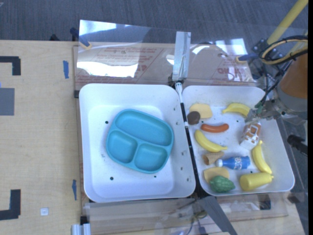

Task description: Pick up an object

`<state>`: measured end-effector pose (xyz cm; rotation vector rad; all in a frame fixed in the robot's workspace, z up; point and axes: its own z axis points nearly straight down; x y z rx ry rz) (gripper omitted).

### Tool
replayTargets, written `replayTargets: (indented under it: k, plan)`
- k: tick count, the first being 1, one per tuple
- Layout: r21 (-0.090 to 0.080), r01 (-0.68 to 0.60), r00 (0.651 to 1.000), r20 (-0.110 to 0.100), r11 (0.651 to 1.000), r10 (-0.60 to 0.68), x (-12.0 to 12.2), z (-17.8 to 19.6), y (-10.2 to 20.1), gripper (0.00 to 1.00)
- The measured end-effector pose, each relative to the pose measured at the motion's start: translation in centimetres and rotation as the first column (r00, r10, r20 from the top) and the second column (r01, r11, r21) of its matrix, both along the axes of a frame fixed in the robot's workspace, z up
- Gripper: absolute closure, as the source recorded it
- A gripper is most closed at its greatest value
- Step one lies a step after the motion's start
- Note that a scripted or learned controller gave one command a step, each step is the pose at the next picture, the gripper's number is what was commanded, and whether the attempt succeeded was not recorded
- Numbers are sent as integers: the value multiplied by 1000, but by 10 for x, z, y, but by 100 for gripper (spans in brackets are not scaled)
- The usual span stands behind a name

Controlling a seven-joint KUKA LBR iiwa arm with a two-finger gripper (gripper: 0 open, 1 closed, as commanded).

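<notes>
White-and-orange, the toy carton [251, 134] lies toward the right side of the right bin [288, 173], with the gripper [258, 112] just above it, touching or nearly so. I cannot tell its state. Left of the carton lies a sausage [215, 128]; below it, a banana [260, 159]. This looks like the approach step; next comes descending and closing squarely on the carton.
</notes>
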<state>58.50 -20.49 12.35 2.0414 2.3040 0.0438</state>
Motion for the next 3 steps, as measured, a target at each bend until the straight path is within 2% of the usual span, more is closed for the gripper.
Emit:
replayTargets:
  k: [1, 2, 3]
  plan:
    - [13, -145, 989, -25, 989, 146, 40, -14, -13, 100]
    - [17, -90, 994, -53, 996, 91, 35, 79, 28, 100]
    - [19, -86, 994, -65, 996, 87, 31, 73, 26, 0]
